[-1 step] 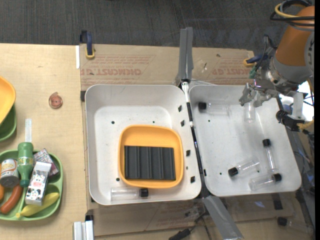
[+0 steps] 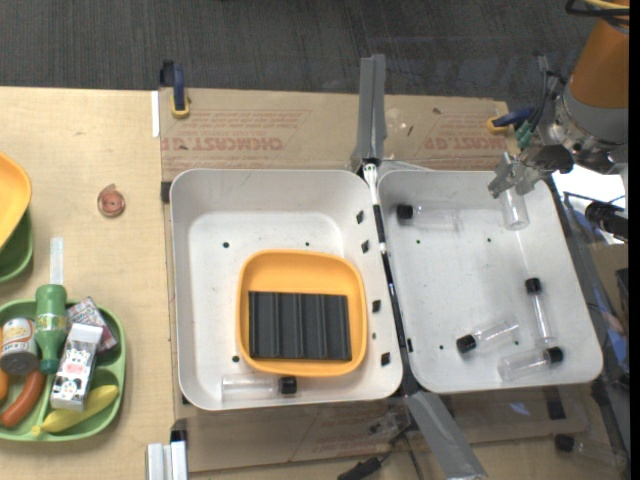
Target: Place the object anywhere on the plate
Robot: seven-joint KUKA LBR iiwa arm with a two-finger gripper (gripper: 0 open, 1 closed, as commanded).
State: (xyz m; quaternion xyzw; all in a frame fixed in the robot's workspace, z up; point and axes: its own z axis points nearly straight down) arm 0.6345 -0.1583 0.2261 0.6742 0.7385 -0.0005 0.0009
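Hanging just below the claw, seemingly gripped, a clear tube.

We see an evenly, brightly lit scene from above. The two white bins look nearly washed out, with only soft shadows along their walls. The clear tubes blend into the white. Focus is sharp; the top floor strip is darker.
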